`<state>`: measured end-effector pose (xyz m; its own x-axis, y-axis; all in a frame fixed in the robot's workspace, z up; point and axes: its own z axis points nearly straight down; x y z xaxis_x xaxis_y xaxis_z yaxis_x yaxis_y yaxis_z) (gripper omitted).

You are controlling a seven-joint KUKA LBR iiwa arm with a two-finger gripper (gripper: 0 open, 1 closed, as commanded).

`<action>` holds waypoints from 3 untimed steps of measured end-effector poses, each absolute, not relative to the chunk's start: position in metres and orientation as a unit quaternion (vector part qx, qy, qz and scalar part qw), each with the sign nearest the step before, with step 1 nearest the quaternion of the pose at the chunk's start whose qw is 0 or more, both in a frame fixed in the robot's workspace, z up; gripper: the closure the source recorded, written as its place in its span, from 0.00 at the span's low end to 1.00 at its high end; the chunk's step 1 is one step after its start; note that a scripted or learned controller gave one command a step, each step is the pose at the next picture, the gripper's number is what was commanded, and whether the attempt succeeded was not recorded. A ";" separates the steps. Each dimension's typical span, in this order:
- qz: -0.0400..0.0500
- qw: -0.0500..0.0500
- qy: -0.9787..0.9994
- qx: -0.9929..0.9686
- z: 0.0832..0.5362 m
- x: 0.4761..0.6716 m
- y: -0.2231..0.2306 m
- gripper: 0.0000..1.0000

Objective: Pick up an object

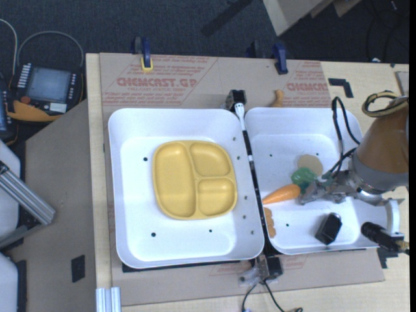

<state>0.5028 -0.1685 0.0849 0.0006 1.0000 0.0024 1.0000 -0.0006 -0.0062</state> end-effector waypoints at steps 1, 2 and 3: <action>0.000 -0.001 -0.707 -0.708 0.099 0.504 -0.169 1.00; -0.001 -0.003 -0.707 -0.707 0.159 0.499 -0.167 1.00; -0.001 -0.004 -0.707 -0.707 0.215 0.499 -0.178 1.00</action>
<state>0.4989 -0.1784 0.2146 0.0000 1.0000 -0.0036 1.0000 0.0000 0.0072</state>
